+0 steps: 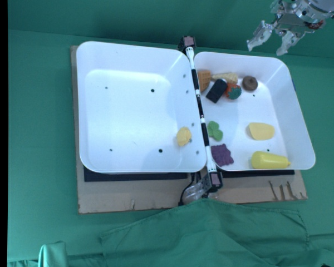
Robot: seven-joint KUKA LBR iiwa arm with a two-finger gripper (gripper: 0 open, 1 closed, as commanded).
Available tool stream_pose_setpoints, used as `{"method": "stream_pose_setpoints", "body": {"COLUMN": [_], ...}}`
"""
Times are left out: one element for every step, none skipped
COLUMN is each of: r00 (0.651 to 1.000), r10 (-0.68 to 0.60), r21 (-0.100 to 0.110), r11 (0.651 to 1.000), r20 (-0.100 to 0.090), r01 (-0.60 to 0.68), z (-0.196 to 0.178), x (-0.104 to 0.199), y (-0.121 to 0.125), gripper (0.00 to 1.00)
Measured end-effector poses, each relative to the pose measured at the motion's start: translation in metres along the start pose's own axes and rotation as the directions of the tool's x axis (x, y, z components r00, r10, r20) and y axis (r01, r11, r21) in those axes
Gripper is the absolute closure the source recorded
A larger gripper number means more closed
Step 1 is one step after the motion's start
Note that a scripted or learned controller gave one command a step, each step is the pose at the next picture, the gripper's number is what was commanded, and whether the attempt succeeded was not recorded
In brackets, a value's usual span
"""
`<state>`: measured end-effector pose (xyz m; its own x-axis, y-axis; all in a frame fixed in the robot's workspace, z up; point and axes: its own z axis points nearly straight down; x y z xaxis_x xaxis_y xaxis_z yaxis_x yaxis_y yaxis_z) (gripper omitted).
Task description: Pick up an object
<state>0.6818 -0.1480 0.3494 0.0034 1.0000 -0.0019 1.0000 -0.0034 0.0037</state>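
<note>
My gripper [271, 40] hangs high above the far edge of the right bin [292, 82], fingers spread open with nothing between them. Below it in the right bin lie a brown doughnut-like piece [249, 83], a black block [216, 90], an orange and teal piece [232, 91], a tan waffle-like piece [204, 80] and a pale yellow piece [225, 77]. Nearer the front lie a yellow wedge [260, 130], a yellow pepper-like piece [269, 160], a green leafy piece [214, 130] and a purple cluster [222, 155]. A small yellow piece [183, 136] lies in the left bin [100, 57].
A black-and-white striped bar [199, 107] runs between the two bins. Both bins rest on a cardboard sheet [128, 202] on the green bench. Crumpled green cloth [211, 235] lies at the front, with a shiny metal piece [193, 192] at its edge.
</note>
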Motion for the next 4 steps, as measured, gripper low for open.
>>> {"method": "stream_pose_setpoints", "body": {"r00": [1.000,1.000,1.000,1.000], "r10": [0.000,0.000,0.000,0.001], "r21": [0.000,0.004,0.004,0.004], "r11": [1.000,1.000,1.000,1.000], "r20": [0.000,0.001,0.001,0.000], "r01": [0.000,0.000,0.000,-0.001], "z": [0.000,0.041,0.086,0.141], "x": [0.000,-0.002,-0.004,-0.011], "y": [0.000,-0.007,-0.016,-0.023], "gripper": [0.00,0.00,0.00,0.00]}}
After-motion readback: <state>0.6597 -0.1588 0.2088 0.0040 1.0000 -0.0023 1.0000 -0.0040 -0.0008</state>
